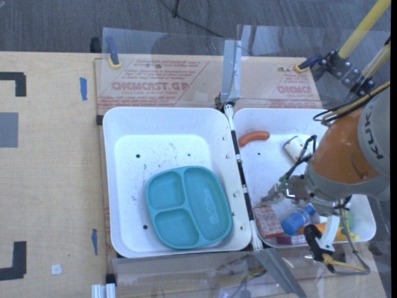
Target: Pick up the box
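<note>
Nearest us, our gripper point(280, 194) hangs over the box point(268, 221) in the right bin point(366, 228); whether it's closed, we can't tell.

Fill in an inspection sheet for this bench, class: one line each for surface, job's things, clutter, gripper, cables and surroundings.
Surface: wooden bench bearing two white bins, left bin and right bin, side by side.
Job's things: flat box with red print lies at the near left of the right bin, not held.
Clutter: teal divided tray in the left bin; orange sausage-shaped toy, white object and blue bottle in the right bin.
Gripper: gripper hangs over the right bin, above the box; finger state unclear.
Cables: black cable on the floor; black wires along the arm.
Surroundings: grey carpet; clear panels behind the bins.
</note>
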